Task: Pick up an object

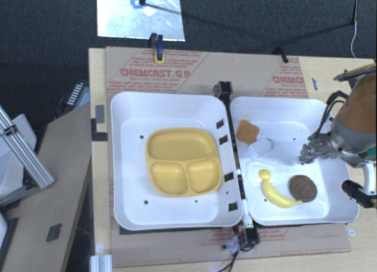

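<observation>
Gripper (307, 152) hung over right bin (318, 109), finger state could not be told, brown cookie (303, 188) just below it, banana (275, 193) beside the cookie.

Looks like a robotics lab to me, not a home or shop. I'm seeing a bench (194, 65) covered w/ brown protective sheet printed "CHEMCAST GP", two white bins (126, 165) clipped side by side on it, dark carpet floor (265, 6) around. Alu extrusion frame (23, 153) at left, a clamp (158, 46) on the bench's far edge, cables (330, 29) trailing across the floor. Grey industrial arm (353, 129) w/ orange band at right.
</observation>
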`<action>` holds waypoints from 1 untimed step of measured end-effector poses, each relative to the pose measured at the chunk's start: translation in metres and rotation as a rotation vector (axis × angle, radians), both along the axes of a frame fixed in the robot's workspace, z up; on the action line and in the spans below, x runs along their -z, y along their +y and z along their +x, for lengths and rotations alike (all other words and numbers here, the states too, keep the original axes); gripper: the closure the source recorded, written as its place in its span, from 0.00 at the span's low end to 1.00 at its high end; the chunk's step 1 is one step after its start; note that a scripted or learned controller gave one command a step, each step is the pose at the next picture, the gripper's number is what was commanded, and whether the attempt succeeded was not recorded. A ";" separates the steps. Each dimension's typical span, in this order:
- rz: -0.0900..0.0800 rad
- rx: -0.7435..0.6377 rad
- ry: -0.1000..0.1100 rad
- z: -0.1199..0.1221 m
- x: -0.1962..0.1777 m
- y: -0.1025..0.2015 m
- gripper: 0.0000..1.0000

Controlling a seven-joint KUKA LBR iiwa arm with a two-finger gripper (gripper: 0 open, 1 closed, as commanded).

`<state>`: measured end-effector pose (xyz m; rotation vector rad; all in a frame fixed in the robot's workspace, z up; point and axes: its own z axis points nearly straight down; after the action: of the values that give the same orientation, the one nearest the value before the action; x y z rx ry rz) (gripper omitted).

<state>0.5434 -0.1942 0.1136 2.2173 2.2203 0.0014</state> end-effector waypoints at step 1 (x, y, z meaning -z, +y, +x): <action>-0.001 -0.003 -0.005 0.003 -0.063 0.005 1.00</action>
<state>0.5468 -0.1889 0.1764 2.2109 2.2213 0.0060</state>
